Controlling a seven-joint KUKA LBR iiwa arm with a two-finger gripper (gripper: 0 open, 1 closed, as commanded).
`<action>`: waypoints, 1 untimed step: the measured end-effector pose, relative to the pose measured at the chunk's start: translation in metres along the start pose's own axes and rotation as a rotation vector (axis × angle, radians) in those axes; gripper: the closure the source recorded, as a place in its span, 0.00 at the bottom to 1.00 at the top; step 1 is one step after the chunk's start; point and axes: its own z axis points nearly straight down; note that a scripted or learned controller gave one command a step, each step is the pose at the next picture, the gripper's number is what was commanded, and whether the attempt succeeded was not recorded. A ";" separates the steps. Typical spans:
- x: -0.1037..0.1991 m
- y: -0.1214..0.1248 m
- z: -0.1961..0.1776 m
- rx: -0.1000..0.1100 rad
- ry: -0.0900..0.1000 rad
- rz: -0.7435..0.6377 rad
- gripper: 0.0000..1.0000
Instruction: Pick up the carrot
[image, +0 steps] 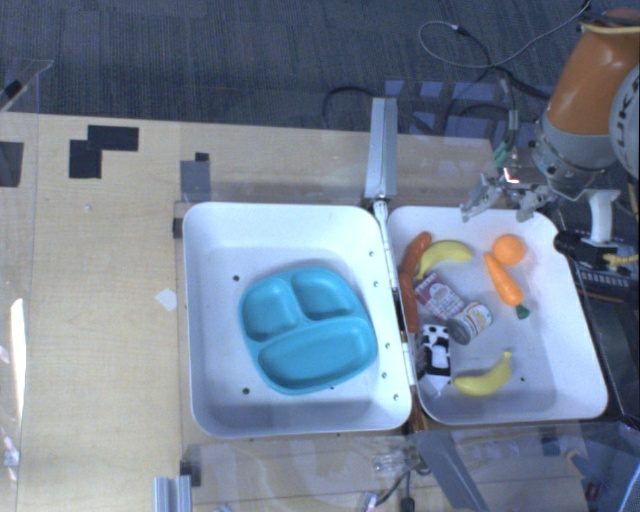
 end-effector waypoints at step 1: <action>-0.016 0.004 0.121 -0.027 -0.003 0.092 0.00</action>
